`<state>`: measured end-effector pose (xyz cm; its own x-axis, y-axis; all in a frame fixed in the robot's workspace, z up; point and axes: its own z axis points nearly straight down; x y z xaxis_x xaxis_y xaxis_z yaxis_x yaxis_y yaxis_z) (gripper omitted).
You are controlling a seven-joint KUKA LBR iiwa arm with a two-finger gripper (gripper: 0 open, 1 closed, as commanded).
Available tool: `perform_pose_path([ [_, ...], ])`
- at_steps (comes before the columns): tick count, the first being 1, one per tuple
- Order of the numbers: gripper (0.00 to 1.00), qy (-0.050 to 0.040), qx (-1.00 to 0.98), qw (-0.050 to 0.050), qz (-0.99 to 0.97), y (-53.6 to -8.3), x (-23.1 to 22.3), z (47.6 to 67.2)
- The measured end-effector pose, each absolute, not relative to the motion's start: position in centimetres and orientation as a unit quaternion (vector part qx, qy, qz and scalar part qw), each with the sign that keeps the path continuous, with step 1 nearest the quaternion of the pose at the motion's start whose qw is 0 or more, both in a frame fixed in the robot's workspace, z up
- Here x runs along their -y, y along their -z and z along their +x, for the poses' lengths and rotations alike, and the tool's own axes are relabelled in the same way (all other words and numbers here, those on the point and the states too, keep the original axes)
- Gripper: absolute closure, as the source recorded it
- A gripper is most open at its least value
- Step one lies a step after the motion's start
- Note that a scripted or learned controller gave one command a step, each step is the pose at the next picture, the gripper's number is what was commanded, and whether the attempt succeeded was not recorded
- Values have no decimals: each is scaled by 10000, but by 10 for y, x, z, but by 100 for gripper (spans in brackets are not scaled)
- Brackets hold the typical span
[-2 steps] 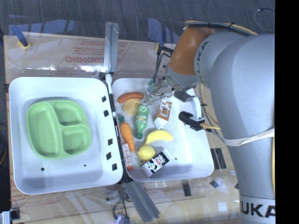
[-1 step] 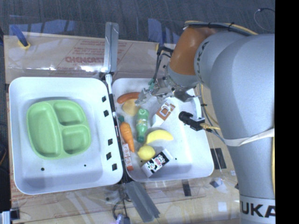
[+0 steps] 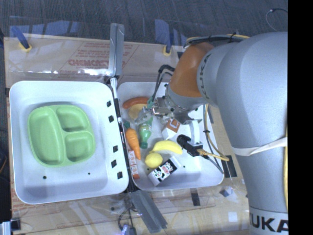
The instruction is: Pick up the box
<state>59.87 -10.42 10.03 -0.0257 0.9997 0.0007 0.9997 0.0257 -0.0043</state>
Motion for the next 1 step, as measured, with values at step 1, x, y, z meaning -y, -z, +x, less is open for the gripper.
perform_pose_path([
  [1,0,-2,7538,6,-6572,-165,95,623],
])
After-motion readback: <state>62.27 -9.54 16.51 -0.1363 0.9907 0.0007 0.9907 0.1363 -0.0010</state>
